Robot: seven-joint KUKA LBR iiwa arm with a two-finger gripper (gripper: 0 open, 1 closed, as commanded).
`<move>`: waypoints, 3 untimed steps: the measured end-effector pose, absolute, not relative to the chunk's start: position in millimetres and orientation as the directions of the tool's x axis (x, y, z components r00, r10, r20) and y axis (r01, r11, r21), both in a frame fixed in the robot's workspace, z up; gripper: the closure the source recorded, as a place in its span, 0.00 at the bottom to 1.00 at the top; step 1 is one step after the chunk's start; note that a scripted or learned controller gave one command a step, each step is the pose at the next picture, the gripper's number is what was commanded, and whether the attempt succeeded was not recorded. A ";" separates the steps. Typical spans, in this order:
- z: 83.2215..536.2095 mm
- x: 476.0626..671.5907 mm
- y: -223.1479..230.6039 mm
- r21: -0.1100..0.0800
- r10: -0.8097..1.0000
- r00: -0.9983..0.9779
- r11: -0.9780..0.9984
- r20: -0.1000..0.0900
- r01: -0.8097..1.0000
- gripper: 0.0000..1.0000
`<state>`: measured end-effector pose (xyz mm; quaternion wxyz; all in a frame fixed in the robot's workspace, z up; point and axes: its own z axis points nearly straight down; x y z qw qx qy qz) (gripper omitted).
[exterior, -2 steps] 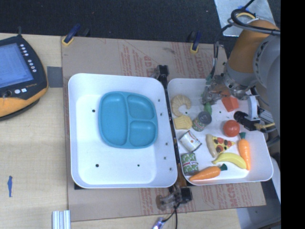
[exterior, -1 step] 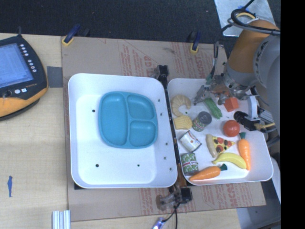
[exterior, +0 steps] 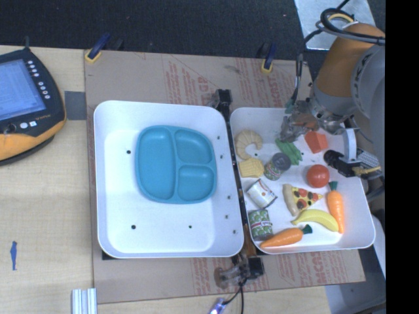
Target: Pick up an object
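1. Green plastic toy vegetable, leafy in shape, lies near the back of the right white bin, directly under the jaws of the grey arm; whether they touch it is hard to make out.
2. Just beside it sit a red block to the right, a small grey tin to the front and a pale toy croissant to the left.
3. Farther forward in the same bin lie a yellow cheese-like piece, a red tomato, a white can on its side, a pizza slice, a green-labelled can, a yellow banana and two orange carrots, one at the front edge, one near the right wall.
4. How far the jaws are open I cannot tell: they are dark, small and blurred against the toys.
5. The arm comes in from the right, cut off at the edge, its orange band above the wrist, wrist pointing down into the bin's back part.
6. The left white bin holds a blue divided plate.
7. On the wooden surface at far left lies a control pendant, cut off by the frame.
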<state>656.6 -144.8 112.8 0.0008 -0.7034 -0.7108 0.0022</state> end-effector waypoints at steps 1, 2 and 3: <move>112.7 656.5 -144.7 -0.005 1.000 -0.011 0.011 -0.002 1.000 0.00; 123.2 657.0 -145.5 -0.002 1.000 -0.012 0.012 -0.003 1.000 1.00; 123.2 656.9 -145.5 -0.003 1.000 -0.013 0.013 -0.003 1.000 0.00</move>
